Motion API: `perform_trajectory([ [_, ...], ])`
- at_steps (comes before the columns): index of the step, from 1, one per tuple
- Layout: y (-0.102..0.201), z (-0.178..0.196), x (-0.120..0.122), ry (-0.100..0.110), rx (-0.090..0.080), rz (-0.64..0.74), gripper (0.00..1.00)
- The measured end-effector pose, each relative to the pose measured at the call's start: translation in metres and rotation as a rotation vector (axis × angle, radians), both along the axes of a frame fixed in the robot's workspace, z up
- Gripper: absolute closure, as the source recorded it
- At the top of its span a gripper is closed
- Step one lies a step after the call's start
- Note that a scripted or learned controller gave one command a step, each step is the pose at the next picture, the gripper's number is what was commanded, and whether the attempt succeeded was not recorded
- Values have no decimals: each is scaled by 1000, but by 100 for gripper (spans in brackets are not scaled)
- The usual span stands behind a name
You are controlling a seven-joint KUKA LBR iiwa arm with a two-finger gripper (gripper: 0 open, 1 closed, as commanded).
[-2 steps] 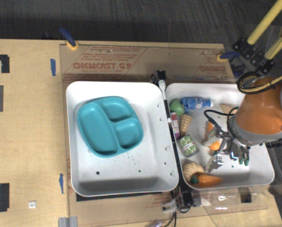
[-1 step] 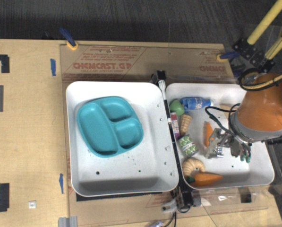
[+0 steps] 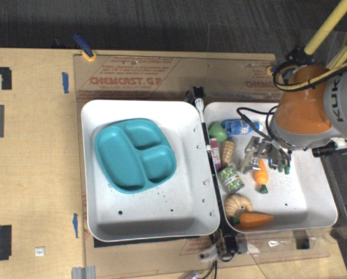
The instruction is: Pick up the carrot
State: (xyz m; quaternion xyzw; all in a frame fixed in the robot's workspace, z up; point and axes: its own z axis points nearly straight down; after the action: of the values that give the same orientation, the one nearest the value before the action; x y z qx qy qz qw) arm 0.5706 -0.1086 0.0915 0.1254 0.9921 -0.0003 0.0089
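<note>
Carrot point(image 3: 256, 218): lies at about 6 o'clock in the right bin point(image 3: 312, 205), against the near wall; long axis runs 9-to-3, green top toward 9 o'clock, orange tip toward 3 o'clock.
Neighbours: a tan ridged piece point(image 3: 238, 203) touches the carrot at its 11 o'clock; a green labelled packet point(image 3: 231, 179) sits further toward 12.
Tool point(image 3: 265, 157): hangs over the middle of the right bin, well apart from the carrot; whether it is open or closed, I cannot tell.
Small orange item point(image 3: 262, 175): just below the tool.
Left bin point(image 3: 103, 208): holds a teal divided plate point(image 3: 135, 153).
Writing: red print on the cardboard sheet point(image 3: 127, 74) on the counter point(image 3: 28, 173) reads roughly "CHEMCAST".
</note>
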Motion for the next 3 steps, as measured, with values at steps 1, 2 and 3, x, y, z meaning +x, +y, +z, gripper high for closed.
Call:
perform_trajectory([
  [1, 9, 44, -54, 13, 4, -36, 100],
  [2, 10, 43, -54, 15, 4, -36, 0],
  [3, 4, 5, -46, 4, 6, -138, 0],
])
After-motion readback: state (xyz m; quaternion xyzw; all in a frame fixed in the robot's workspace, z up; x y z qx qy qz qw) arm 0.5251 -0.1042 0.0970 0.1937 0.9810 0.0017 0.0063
